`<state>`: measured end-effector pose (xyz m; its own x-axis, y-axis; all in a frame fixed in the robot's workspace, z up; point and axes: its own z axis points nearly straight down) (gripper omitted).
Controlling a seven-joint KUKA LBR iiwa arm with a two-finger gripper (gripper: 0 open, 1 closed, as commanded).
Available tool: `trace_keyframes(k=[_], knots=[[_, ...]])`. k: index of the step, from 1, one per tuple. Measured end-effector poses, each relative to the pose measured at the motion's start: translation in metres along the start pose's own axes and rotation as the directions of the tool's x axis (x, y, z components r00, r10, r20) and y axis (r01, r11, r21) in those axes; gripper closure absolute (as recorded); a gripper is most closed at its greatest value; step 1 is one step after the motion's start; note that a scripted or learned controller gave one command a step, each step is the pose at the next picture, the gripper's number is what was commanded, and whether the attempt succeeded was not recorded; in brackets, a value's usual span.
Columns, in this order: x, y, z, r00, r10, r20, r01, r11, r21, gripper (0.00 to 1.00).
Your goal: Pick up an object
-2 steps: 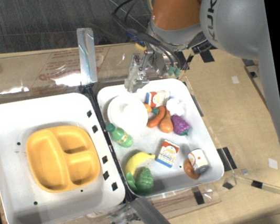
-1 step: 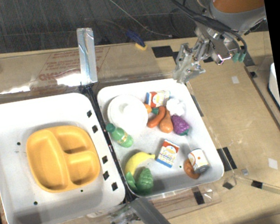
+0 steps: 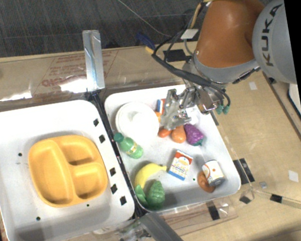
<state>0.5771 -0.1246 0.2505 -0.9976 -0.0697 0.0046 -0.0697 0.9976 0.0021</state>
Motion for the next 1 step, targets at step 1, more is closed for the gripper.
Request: trace_keyframes(k=[1], knots=[[-0.0008, -0.001, -0.003, 1.0, 0.0, 0.006, 0.0, 1.0, 0.002, 0.0]])
